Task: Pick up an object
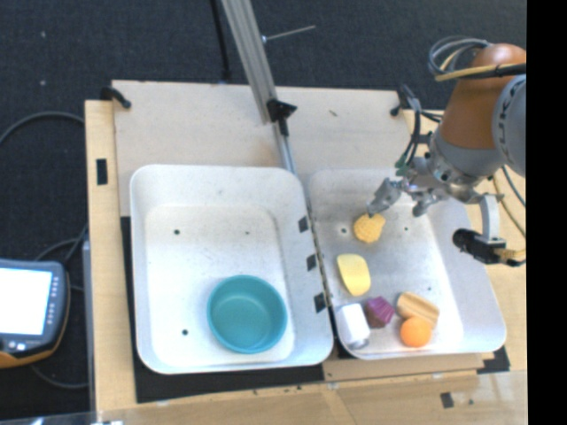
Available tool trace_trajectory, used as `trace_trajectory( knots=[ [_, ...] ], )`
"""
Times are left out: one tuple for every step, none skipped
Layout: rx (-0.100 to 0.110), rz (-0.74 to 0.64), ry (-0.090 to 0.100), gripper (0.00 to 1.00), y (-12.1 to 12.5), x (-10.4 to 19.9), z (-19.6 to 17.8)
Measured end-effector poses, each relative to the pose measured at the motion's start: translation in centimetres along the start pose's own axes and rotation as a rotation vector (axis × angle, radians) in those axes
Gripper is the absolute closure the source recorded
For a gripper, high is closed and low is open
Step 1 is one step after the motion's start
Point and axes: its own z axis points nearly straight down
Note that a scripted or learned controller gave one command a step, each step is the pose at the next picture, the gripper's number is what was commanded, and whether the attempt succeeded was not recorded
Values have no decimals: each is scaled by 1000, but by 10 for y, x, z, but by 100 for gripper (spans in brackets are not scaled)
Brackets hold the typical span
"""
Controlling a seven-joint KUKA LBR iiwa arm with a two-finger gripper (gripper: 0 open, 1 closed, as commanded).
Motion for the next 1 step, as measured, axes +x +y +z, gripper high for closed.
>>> trace_trajectory(
  knots=[
    [-2, 0, 0, 0, -6, -1, 44]
  ],
)
